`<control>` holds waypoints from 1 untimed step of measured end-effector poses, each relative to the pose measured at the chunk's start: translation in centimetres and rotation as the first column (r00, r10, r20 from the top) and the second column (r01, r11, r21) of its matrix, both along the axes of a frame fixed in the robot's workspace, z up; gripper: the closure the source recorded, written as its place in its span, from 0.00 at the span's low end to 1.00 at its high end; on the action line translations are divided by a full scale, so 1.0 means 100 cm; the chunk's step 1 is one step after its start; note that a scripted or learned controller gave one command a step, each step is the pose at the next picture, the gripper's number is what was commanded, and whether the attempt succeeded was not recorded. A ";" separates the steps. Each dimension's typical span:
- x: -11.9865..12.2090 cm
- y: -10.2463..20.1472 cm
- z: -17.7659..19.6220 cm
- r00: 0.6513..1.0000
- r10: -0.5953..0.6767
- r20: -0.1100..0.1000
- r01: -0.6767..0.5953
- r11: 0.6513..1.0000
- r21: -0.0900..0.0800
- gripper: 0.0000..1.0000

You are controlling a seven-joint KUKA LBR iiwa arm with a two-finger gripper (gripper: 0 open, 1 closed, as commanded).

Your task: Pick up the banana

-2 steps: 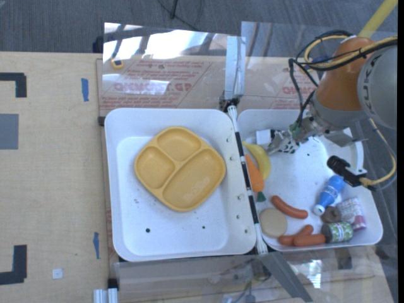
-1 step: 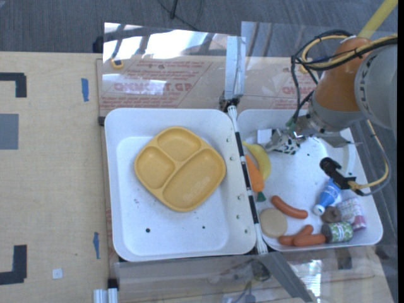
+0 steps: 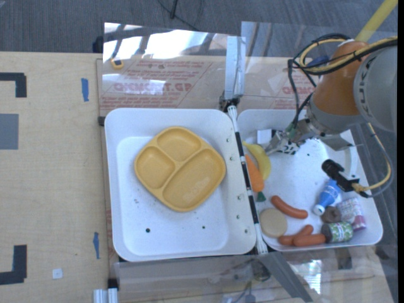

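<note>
Over the right bin, the gripper hovers near the banana; whether it is apart or together, I cannot tell. That banana lies against the bin's left wall, beside a carrot. Left bin holds a yellow divided plate.

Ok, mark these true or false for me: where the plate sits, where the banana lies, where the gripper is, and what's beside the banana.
1. The yellow three-compartment plate sits in the left white bin. True.
2. The yellow banana lies on that plate. False: it lies in the right white bin, by its left wall.
3. The gripper is over the right bin, near the banana. True.
4. An orange carrot lies far from the banana. False: it lies right alongside.
</note>
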State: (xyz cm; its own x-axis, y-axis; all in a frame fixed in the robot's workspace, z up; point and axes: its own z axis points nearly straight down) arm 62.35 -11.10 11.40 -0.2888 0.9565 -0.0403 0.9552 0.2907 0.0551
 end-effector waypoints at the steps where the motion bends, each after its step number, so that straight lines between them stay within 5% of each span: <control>1: -0.062 0.004 -0.026 0.987 -0.153 -0.054 0.155 0.988 0.022 0.00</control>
